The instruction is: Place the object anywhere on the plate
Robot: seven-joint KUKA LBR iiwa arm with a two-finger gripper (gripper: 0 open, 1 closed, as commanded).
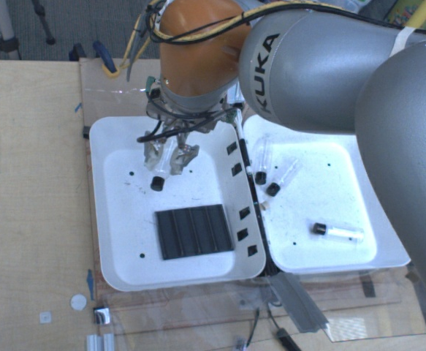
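The two-finger gripper (170, 159), jaws slightly parted around a clear black-capped tube (157, 175), should be carried level to the dark ribbed rectangular plate (194, 230).

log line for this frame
gripper over left bin | small black piece just below | plate bare | tubes in right bin

My arm (329, 64) is grey with an orange band (194, 39); below, white bins (118, 262) hold a black ribbed plate (194, 231); the worktop (26, 196) is pale wood.
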